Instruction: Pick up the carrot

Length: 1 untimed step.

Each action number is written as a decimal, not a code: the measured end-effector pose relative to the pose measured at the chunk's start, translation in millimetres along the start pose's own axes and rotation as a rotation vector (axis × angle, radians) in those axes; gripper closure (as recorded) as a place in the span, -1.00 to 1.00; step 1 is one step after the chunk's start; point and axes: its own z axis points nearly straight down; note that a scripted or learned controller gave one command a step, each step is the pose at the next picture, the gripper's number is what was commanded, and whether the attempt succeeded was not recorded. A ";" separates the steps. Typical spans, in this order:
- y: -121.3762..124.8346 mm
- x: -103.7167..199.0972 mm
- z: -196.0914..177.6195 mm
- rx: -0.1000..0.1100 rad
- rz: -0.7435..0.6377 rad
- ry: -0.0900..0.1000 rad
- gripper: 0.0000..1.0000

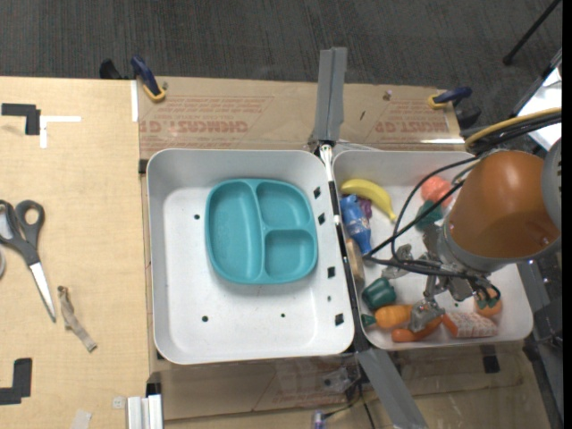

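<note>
Just below the gripper (435,304), near the front wall of the right bin (514,329), lies the carrot (422,329): a slim orange piece, lying roughly flat and angled, its left end close to a rounder orange fruit (391,315). I cannot tell from this view how the tool's tips are set. Crowding it are a green pepper (379,290) to the tool's left and a pale patterned item (472,326) to its right. Farther left, beyond the bin divider, the left bin (179,320) holds a teal divided plate (262,231) with bare floor around it.
</note>
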 end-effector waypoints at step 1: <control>-109.4 26.9 -14.7 -0.003 0.265 0.010 -1.00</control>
